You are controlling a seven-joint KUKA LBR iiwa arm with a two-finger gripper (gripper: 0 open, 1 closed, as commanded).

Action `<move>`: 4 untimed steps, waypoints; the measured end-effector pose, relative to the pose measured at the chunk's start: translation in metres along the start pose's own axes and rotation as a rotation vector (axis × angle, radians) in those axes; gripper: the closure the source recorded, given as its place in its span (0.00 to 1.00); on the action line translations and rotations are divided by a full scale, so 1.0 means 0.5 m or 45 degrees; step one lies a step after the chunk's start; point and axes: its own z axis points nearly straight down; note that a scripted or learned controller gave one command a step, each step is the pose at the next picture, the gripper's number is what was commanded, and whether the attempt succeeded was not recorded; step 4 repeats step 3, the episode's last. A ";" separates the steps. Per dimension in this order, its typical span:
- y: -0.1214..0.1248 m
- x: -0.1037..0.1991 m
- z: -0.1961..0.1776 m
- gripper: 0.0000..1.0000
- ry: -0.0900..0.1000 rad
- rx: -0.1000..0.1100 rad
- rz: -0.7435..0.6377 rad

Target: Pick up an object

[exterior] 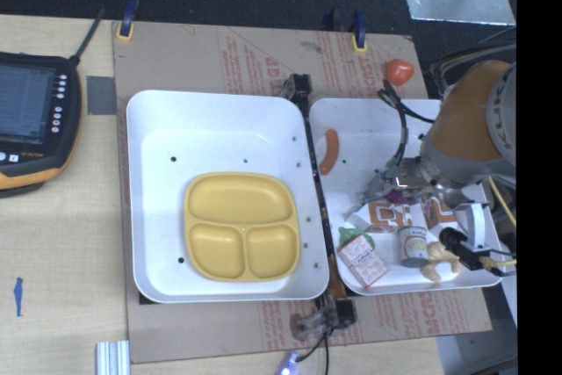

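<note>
Pendant (31, 123), black screen with orange rim, sits far left on the worktop (53, 259). Next I see the left bin (149, 127), holding a yellow divided tray (241, 226) with three compartments, lying flat toward the bin's front. Cardboard sheet (228, 57) lies under both bins, clipped at the back edge. Right bin (351, 123) touches the left one along the middle seam. In it, an orange-brown sausage shape (328, 151) lies near the back left corner, just beside the seam. Toward the front I see a small printed carton (362, 260), then a small can (412, 245) upright beside it, then a pale figure-like toy (439, 262) at the front right. Red tomato-like ball (399, 71) rests outside, behind the right bin on the cardboard. Arm (470, 123) comes in from the right, and its tool (397, 185) hangs low over the clutter in the right bin's middle. I cannot tell whether it grips anything.
</note>
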 end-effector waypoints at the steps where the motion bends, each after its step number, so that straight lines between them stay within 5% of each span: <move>1: 0.000 -0.002 -0.020 1.00 -0.001 0.002 -0.003; 2: 0.020 0.076 0.000 1.00 0.001 0.001 -0.002; 3: -0.031 0.212 -0.201 1.00 0.002 -0.003 0.000; 4: -0.031 0.212 -0.201 1.00 0.002 -0.003 0.000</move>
